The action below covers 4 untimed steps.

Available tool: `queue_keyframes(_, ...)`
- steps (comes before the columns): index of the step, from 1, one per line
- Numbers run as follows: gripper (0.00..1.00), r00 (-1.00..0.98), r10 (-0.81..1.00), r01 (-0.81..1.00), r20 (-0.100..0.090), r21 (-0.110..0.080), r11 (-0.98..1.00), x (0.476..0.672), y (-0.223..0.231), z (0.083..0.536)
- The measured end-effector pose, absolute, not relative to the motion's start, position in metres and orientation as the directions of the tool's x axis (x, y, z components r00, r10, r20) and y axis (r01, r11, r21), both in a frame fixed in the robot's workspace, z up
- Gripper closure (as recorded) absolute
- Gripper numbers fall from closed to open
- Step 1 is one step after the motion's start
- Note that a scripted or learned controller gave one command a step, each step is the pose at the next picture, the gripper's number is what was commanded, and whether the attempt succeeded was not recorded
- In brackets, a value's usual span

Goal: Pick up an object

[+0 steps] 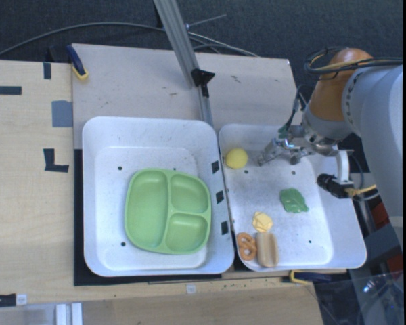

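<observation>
The right bin [338, 242] holds several small items. A yellow ball [236, 158] lies near its far left corner. A green leafy piece [294, 200] sits toward the right side. A small yellow piece [262, 221], a brown pretzel [245, 246] and a tan bun-like roll [266, 249] cluster at the near left. My gripper [269, 156] hangs over the far part of this bin, just right of the yellow ball and up-left of the green piece. Nothing shows in its grasp.
The left bin [101, 147] carries a light green divided plate [168, 210]. A grey metal post [183, 39] slants down to the bins' far edge between them. The arm's orange band [328, 93] and grey body stand over the right bin's far right corner.
</observation>
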<state>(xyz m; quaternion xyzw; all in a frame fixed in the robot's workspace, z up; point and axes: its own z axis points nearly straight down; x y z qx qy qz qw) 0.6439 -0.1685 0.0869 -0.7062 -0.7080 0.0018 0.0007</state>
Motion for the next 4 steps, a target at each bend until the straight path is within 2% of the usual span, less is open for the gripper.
queue_keyframes(1,1.0,-0.004,1.0,1.0,-0.002,-0.002,0.004,0.644,-0.168,0.099)
queue_keyframes(2,1.0,-0.001,1.0,1.0,-0.001,0.003,0.001,0.636,-0.172,0.15)
queue_keyframes(3,1.0,-0.002,1.0,1.0,-0.001,0.004,0.002,0.637,-0.172,0.204)
queue_keyframes(4,1.0,-0.006,1.0,1.0,0.002,-0.002,0.006,0.625,-0.12,0.197)
